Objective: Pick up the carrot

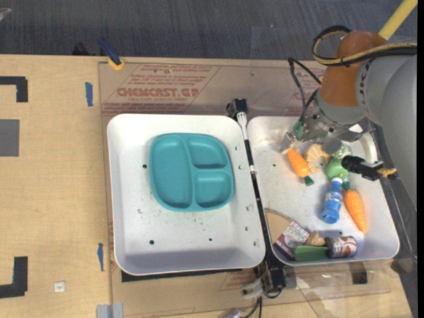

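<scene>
An orange carrot lies near the right wall of the right bin, its tip pointing toward the front. A second, shorter orange carrot-like piece with a dark green end lies further back and to the left. My gripper reaches in from the right below the orange wrist band. It hangs just behind this shorter piece, at the bin's back. The arm covers the bin's back right corner.
A blue bottle, a green piece and a beige piece crowd between the two orange items. A can, a green stick and a packet lie at the front. The left bin holds a teal divided plate.
</scene>
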Tool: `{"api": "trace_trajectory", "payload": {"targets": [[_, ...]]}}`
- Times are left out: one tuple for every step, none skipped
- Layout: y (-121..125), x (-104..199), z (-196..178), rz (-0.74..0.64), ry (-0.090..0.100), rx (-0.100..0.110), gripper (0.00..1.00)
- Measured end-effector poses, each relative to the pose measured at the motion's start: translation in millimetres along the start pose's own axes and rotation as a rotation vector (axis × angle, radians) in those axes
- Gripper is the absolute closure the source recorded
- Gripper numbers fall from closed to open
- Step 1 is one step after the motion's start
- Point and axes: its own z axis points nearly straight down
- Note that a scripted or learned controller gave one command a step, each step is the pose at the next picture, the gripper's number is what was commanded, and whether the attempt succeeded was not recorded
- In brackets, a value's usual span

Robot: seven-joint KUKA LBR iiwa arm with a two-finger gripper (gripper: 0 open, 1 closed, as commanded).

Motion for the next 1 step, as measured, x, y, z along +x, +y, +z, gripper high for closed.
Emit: {"api": "trace_trajectory", "payload": {"targets": [[24.2, 63.6, -114.2, 0.149, 0.007, 0.003, 1.0]]}}
